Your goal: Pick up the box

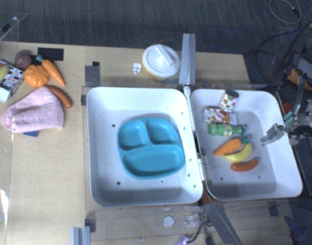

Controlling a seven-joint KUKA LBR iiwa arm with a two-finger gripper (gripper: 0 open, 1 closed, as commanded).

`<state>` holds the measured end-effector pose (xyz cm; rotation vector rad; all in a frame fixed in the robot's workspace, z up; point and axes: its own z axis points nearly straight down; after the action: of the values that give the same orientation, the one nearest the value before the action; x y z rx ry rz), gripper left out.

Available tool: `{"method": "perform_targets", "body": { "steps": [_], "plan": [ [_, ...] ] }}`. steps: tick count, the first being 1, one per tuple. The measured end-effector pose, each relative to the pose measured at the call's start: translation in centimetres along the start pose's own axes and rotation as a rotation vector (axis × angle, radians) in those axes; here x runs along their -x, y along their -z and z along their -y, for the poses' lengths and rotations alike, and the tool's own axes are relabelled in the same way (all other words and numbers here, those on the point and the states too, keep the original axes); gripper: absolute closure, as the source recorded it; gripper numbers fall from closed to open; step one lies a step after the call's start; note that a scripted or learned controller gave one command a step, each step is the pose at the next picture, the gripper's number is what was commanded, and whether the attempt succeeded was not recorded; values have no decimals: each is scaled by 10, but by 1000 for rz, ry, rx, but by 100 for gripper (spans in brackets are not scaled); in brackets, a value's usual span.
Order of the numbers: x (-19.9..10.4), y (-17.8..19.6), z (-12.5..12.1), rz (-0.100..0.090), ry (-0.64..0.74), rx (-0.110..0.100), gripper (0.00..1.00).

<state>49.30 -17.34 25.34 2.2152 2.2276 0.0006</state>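
The box (217,115) is a small white carton with red and orange print, lying flat at the back of the right bin (283,188). A second small printed carton (228,101) stands tilted just behind it. My gripper (272,133) hangs over the right side of that bin, about a hand's width to the right of the box and slightly nearer the front. It holds nothing that I can see. A green bottle (225,130) lies right in front of the box.
An orange carrot (228,146), a yellow banana (239,153) and a red sausage (244,165) lie mid-bin, left of the gripper. The left bin (102,137) holds a blue divided plate (152,146). A white bowl (161,60) sits behind the bins; toy food and a pink cloth (32,111) lie far left.
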Motion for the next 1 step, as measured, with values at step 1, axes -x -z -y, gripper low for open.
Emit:
{"method": "perform_targets", "body": {
  "steps": [1],
  "plan": [
    [0, -164, 2, 2, -166, 14, 0]
  ]
}}
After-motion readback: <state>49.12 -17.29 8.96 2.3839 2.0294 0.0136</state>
